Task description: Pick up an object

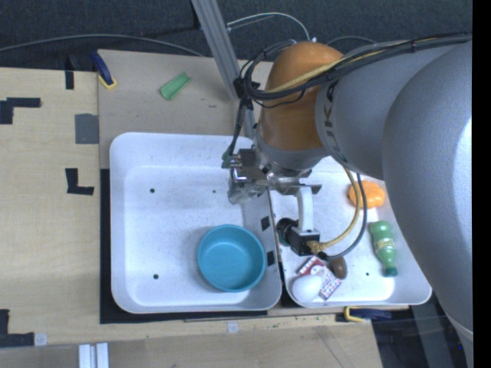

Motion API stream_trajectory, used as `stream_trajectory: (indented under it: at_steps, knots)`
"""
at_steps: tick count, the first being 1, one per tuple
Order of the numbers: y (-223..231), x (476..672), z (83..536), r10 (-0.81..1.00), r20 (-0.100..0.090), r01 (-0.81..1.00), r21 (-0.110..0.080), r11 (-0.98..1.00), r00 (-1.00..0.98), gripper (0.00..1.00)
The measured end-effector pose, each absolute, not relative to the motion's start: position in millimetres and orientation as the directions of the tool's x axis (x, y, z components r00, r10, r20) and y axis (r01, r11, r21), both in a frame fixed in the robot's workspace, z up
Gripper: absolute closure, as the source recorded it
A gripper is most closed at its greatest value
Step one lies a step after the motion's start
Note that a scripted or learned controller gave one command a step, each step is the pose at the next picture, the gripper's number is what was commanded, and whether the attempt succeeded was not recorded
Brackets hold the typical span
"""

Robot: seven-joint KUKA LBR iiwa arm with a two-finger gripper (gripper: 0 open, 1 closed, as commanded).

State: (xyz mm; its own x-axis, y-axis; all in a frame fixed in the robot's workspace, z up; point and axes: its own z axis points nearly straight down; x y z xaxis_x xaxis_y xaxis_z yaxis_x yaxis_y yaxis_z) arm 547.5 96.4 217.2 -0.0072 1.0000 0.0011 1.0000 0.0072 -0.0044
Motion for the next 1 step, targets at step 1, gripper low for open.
stream_trajectory:
  at_steps: [1]
  knots:
    - [92.9,548.5,217.7,1.0,0.0,1.0,-0.003,0.002,-0.002,0.0]
